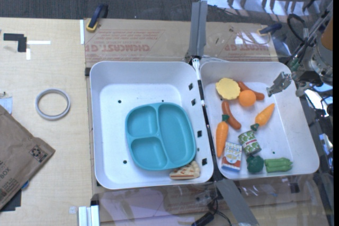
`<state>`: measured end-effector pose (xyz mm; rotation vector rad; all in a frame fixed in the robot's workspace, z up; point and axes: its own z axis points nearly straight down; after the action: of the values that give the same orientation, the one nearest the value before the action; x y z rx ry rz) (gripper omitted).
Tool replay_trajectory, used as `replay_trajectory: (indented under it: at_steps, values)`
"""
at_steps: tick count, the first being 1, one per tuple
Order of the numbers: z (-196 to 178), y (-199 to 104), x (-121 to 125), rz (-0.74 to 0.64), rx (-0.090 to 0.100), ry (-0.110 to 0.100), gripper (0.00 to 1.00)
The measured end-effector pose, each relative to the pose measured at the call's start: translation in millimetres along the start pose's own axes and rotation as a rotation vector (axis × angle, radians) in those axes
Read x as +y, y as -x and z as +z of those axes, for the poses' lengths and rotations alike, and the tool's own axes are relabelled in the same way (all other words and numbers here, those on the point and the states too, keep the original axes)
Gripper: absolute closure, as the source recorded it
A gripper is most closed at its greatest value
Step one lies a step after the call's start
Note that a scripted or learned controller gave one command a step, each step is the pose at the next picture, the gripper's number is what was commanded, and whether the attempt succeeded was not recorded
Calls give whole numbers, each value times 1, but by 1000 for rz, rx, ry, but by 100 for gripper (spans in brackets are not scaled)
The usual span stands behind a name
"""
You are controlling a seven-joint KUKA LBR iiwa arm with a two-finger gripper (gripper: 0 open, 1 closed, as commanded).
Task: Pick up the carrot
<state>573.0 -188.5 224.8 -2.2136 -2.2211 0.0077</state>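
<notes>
On the pale wooden tabletop (pixel 42 71) two shallow white plastic bins sit side by side. The left bin (pixel 106 114) carries a teal divided plate (pixel 160 136). In the right bin (pixel 296 129), an orange toy carrot with a green top (pixel 222 138) lies untouched near the left wall, beside the small juice carton (pixel 231 156); picking has not begun. The hand (pixel 290 83) hovers at the bin's upper right, well apart from the carrot, gripping nothing; how far open, I cannot tell.

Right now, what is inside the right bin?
Right bin: two carrots, orange, yellow piece, sausages, can, carton, green vegetables. Anything beneath them is covered.
</notes>
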Motion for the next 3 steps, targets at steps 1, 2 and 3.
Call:
replay_trajectory:
  at_steps: [1,2,3]
  values:
    - [123,29,-1,-343,0,5,0]
    - [117,29,-1,-341,1,2,100]
    - [28,-1,-29,-257,0,2,100]
